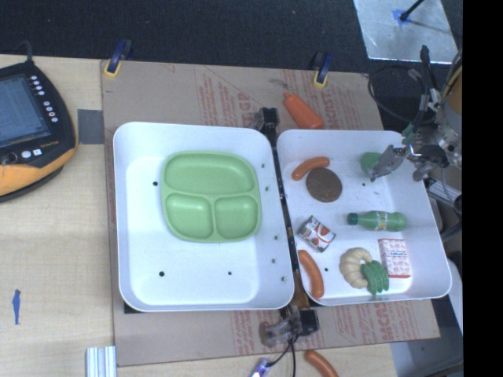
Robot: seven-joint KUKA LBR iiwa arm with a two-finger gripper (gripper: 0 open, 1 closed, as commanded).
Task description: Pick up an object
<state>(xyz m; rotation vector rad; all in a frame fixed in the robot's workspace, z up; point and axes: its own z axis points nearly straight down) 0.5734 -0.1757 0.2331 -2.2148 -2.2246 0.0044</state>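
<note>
Rt shallow white plastic bin (416, 289) w/ food toys; grey metal two-finger gripper (387, 166) at upper rt, jaw state can't tell, small round green toy (370, 162) just beside tip, touching or not unclear.

At far left on the pale wooden surface (55, 242), a teach pendant (27, 132) with a dark screen and an orange-yellow body, partly cut by the frame. Just beside it, a strip of grey tape (90, 126). Under both bins, a brown cardboard sheet (196, 93), pinned at its far edge by two blue-and-yellow clamps (118, 56) (321, 67). In the left bin (196, 289), a green three-compartment plate (211, 195), lying flat towards the far side. On the cardboard beyond the bins, an orange carrot-like piece (302, 112). At the near edge, an orange sausage shape (322, 362). Beyond the surface, dark floor (196, 14) with a silvery patch (401, 18).
</note>
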